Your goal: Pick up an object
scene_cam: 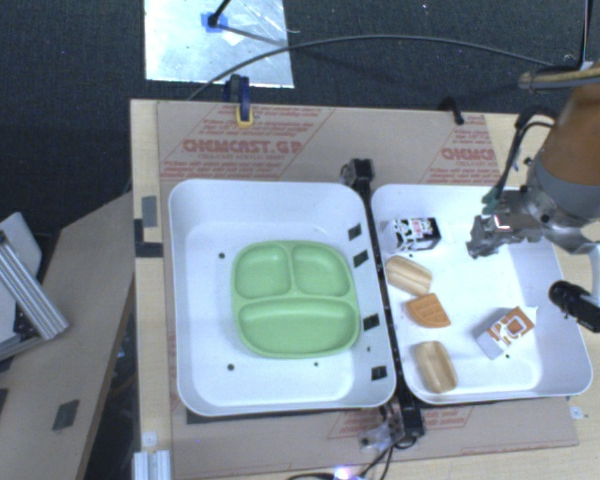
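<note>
The right bin (550, 298) holds several small items: a black-and-white carton (416, 232) at the back left, a tan bread roll (409, 274), an orange wedge (428, 312), a tan loaf (437, 365) near the front, and a grey-and-orange box (506, 331) at the right. My gripper (488, 238) hangs over the back right of this bin, to the right of the carton and apart from it. I see nothing between its fingers.
The left bin (200, 268) bears a green divided plate (296, 298). Black clips run along the wall between the bins. A blue-and-yellow clamp (241, 99) sits at the board's back edge. A metal rail (15, 278) stands at far left.
</note>
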Robot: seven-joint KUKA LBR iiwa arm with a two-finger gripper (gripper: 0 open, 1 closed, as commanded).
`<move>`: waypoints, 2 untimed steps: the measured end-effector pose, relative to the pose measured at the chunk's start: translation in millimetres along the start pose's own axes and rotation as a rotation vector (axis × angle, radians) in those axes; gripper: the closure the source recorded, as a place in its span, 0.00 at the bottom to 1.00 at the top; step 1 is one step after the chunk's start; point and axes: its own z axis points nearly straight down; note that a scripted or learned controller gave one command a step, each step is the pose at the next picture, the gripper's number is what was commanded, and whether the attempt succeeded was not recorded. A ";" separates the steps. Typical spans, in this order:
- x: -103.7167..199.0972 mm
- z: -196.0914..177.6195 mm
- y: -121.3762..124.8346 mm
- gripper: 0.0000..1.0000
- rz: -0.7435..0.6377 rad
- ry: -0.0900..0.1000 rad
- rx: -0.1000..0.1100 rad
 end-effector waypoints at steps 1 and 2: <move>50.8 -3.4 10.4 1.00 -0.005 0.003 0.004; 99.1 -4.2 16.3 1.00 -0.005 0.002 0.004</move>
